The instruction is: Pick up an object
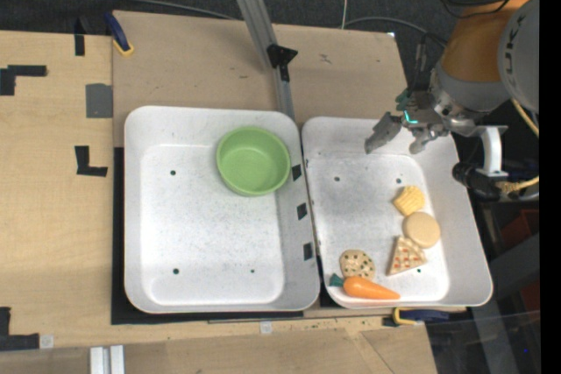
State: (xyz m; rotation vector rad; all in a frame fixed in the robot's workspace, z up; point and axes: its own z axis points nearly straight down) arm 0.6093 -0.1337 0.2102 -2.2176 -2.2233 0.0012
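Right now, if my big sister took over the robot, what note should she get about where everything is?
Gripper: open, holding nothing, hanging over the far end of the right bin.
Right bin, near corner: yellow cracker, round biscuit, pizza slice, cookie and carrot at the front rim. All lie loose, well clear of the gripper.
Left bin: green bowl at its far right side.
Done: nothing picked up.
Left: bring the gripper down over one item, probably the yellow cracker since it lies closest, close on it and lift.
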